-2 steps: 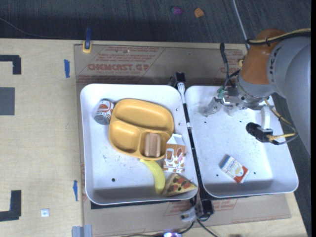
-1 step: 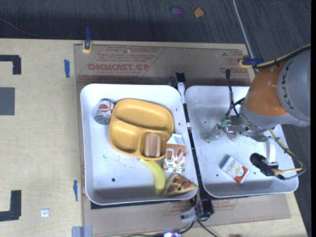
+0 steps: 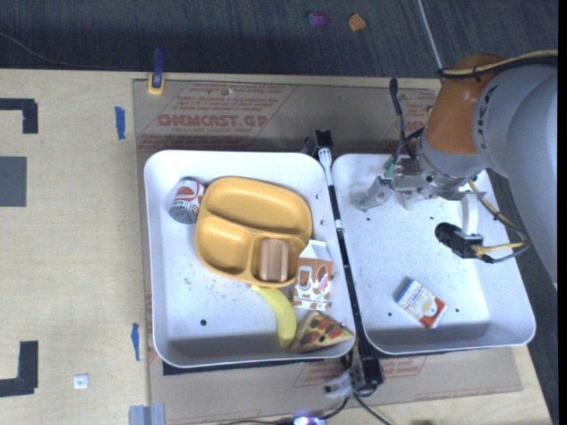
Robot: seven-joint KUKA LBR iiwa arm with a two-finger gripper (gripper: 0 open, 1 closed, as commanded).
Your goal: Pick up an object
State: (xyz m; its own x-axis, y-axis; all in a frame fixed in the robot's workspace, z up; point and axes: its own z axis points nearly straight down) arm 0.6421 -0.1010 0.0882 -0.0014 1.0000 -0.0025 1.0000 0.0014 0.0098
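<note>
The bench (image 3: 71,264) carries a brown cardboard sheet (image 3: 221,113) under two shallow white bins. The grey arm (image 3: 523,113), with its orange band, reaches in from the right over the far part of the right bin (image 3: 496,326). Its hand (image 3: 394,184) hangs low over that bin's far left corner; whether it is released or clenched I cannot tell, as the wrist hides it. The left bin (image 3: 168,326) holds a yellow divided plate (image 3: 244,224) with a brown cup (image 3: 273,259) in its near compartment. A banana (image 3: 282,315) lies just near of the plate, touching a pizza slice (image 3: 321,333), with a small carton (image 3: 313,277) beside them. A can (image 3: 185,200) lies at the plate's far left. In the right bin, well apart from the hand, lies a small box (image 3: 419,302), perhaps a snack packet.
</note>
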